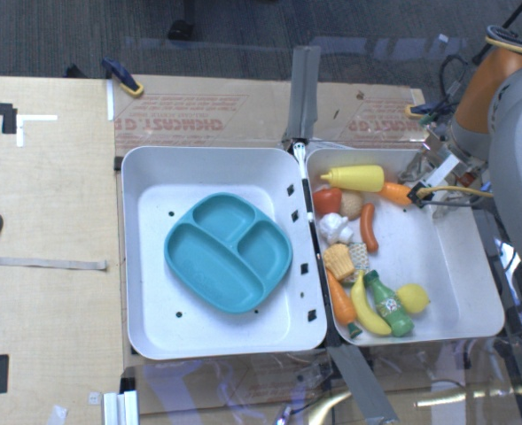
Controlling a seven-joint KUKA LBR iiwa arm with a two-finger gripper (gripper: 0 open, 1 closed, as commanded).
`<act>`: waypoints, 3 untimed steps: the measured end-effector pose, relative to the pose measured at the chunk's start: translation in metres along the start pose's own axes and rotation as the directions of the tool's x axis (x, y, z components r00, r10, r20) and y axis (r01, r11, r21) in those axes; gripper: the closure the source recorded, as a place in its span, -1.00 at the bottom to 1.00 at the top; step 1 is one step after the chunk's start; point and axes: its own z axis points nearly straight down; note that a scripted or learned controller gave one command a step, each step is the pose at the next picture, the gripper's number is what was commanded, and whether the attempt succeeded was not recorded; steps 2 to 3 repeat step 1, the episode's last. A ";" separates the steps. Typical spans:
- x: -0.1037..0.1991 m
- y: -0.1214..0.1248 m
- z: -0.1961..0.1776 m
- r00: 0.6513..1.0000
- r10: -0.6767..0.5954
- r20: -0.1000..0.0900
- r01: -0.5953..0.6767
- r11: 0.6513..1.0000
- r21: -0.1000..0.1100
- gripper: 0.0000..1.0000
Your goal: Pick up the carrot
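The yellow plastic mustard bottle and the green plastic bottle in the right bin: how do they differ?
The yellow mustard bottle lies near the far wall of the right bin; the green bottle lies near the near wall. The yellow one looks larger and lies across the bin; the green one lies slanted against a banana. Both lie flat.

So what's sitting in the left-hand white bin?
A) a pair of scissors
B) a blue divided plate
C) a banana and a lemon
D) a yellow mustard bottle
B: the blue divided plate lies alone in the left bin; the toy food is piled in the right bin.
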 end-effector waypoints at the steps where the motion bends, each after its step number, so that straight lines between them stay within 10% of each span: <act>1: -0.020 -0.075 0.002 0.993 0.121 -0.002 -0.121 0.993 -0.008 -1.00; 3: -0.020 -0.075 0.002 0.993 0.121 -0.002 -0.121 0.993 -0.008 -1.00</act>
